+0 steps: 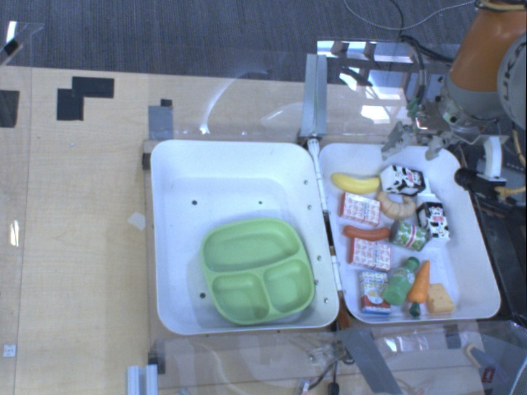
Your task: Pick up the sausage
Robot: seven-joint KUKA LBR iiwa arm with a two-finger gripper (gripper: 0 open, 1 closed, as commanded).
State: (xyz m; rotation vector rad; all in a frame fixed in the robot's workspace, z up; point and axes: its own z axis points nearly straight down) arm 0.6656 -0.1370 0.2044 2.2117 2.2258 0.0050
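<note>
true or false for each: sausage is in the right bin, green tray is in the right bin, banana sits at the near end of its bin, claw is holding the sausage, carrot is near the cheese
1. The sausage lies in the right bin. True.
2. The green tray is in the right bin. False: it sits in the left bin.
3. The banana sits at the near end of its bin. False: it lies at the far end.
4. The claw holds the sausage. False: it hangs over the bin's far edge, apart from the sausage.
5. The carrot lies beside the cheese. True.

Bins (235, 159) glossy white plastic; tray (257, 270) matt green plastic; bench (74, 220) pale smooth wood.
</note>
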